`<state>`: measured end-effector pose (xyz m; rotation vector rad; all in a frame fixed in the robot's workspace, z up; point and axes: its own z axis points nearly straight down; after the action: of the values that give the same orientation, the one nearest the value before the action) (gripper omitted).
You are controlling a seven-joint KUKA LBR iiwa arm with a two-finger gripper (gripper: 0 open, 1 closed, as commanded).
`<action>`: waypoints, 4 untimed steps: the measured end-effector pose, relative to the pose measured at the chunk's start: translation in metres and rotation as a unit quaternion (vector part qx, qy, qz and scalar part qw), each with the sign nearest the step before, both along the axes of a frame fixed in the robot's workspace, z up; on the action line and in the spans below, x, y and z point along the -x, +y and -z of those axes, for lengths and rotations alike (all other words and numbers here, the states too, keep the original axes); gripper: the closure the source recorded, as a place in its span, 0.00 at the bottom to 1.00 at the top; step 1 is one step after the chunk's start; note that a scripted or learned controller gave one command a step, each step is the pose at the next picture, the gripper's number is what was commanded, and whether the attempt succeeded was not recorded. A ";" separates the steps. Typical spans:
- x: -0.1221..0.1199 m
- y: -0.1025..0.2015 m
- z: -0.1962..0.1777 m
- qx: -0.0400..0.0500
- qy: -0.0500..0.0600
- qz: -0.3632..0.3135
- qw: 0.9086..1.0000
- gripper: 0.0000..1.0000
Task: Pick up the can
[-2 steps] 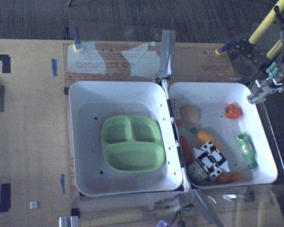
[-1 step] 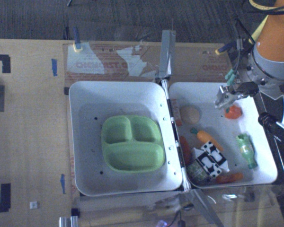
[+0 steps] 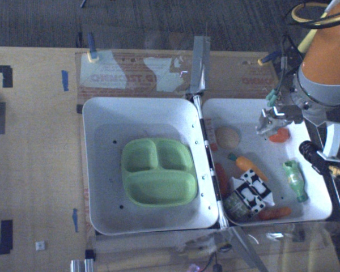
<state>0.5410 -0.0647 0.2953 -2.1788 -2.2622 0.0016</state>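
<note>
The counter point(image 3: 34, 169) is pale wood and carries two shallow white bins side by side, their inner rims touching along a metal strip. The left bin point(image 3: 96, 123) holds a green tray point(image 3: 157, 171) with three compartments, lying flat near its middle. The right bin point(image 3: 317, 205) holds the smaller things. The arm point(image 3: 323, 55), grey with an orange band, reaches in from the right and hangs over the far right part of that bin. Its hand point(image 3: 270, 123) sits low at the bin's far side, just above and beside a small red piece point(image 3: 280, 135); whether its fingers are spread or pressed together I cannot tell, and nothing is seen between them. The can point(image 3: 236, 204) lies at the near left of the right bin, close to the dividing rim, well apart from the hand. A black-and-white checkered box point(image 3: 251, 189) rests against the can and partly over it. A brownish round ball point(image 3: 228, 136) lies near the far left corner. A green bottle point(image 3: 295, 179) lies on its side toward the right wall. An orange carrot point(image 3: 249, 166) lies between the ball and the box, and a red chili point(image 3: 275, 212) lies at the near edge, just beside the box.
</note>
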 end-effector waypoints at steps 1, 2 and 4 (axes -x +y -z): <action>-0.001 0.000 -0.010 0.000 -0.001 0.000 1.000 1.00; 0.040 0.037 0.049 0.000 0.000 0.051 0.999 1.00; -0.034 0.009 0.078 0.000 -0.002 -0.013 1.000 1.00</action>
<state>0.5747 -0.0559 0.2176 -2.1518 -2.2927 -0.0018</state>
